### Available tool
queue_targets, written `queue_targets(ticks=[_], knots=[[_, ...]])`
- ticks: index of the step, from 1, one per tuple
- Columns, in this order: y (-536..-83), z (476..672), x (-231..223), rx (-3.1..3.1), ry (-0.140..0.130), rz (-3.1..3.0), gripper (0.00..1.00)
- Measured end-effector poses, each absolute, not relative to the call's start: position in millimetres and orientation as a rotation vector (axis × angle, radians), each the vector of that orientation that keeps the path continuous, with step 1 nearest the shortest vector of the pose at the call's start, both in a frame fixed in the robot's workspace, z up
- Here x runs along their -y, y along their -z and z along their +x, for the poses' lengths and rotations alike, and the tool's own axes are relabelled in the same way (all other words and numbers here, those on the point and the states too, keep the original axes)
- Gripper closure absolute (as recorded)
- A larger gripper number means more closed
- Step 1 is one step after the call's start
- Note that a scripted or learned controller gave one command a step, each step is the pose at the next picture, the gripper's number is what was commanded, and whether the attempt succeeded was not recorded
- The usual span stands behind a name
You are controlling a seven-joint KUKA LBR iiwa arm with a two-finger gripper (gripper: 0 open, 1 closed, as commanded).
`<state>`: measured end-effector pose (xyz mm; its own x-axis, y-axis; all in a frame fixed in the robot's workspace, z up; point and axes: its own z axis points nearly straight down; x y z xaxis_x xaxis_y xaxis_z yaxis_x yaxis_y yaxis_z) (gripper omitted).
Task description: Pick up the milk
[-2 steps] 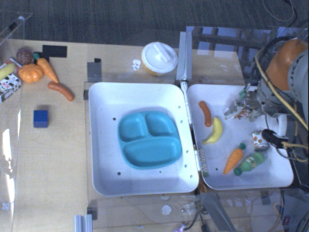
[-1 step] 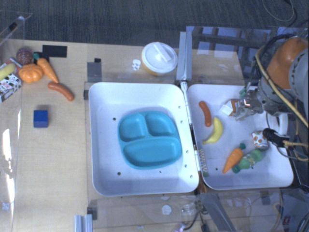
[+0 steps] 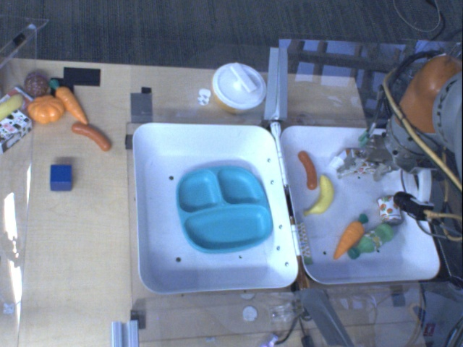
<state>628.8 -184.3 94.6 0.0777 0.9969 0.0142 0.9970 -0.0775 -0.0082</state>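
Milk, a small white carton with orange spots [image 3: 389,209], lies in the right-hand shallow white bin [image 3: 340,270] near its right side, close to the arm's dark cabling. Just below-left of it lie a green plastic vegetable [image 3: 370,240] and an orange toy carrot [image 3: 348,239]. Farther left sit a yellow toy banana [image 3: 322,196] and a reddish toy sausage [image 3: 309,170]. The metal end effector [image 3: 359,163] hovers over the bin's upper part, apart from the carton; whether it is open I cannot tell. A blue divided plate [image 3: 224,208] fills the left bin [image 3: 155,194] on the surface.
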Motion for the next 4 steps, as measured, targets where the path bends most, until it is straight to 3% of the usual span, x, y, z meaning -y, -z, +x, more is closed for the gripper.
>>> queue_targets(ticks=[1, 2, 3, 4], knots=[[-101.7, 629.2, 182.9, 2.126, 0.005, -2.287, 1.0], [-101.6, 629.2, 182.8, 2.127, 0.005, -2.287, 0.0], [-108.9, 629.6, 181.7, 2.13, 0.003, -2.28, 1.0], [-108.9, 629.6, 181.7, 2.13, 0.002, -2.28, 0.0]])
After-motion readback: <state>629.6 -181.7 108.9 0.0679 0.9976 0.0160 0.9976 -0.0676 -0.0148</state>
